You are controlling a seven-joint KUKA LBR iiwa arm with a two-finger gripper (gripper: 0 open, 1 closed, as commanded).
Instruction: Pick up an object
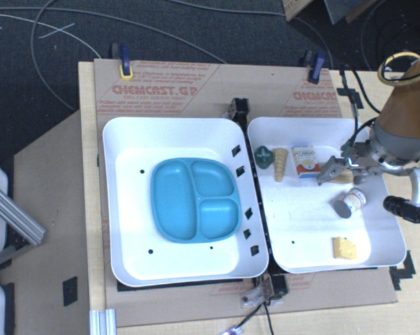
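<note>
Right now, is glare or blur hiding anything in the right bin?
Camera view: even lighting, soft shadows, white right bin bright yet readable; the small can and yellow block are sharp enough; the gripper is slightly soft beside the carton.

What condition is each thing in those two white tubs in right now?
blue divided plate: flat in the left tub, nothing on it.
green item: loose, right tub.
cone: lying down.
small carton: beside the tool.
grey can: on its side.
yellow block: untouched.

Robotics lab: clamped board (pixel 196 82), loose cables (pixel 63 19), bins (pixel 119 187).
</note>
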